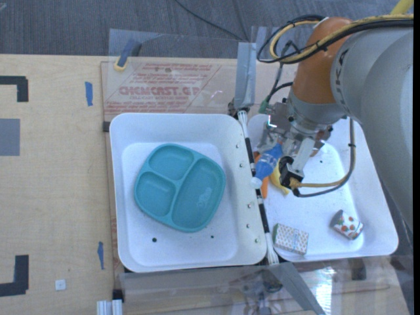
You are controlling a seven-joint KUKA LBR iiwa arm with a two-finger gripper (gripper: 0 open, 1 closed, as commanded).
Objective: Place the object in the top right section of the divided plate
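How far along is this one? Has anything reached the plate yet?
Nothing placed: the teal divided plate in the left bin has bare sections. The tool is low in the right bin, over a cluster of blue, orange and yellow items. Pick-up, carry and placement remain.

Teal divided plate (180,186) in a white bin (125,133); orange-banded grey arm (328,64).

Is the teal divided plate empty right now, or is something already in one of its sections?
Empty. The divided plate lies flat in the left bin, and all three of its sections show bare teal surface with nothing resting in them.
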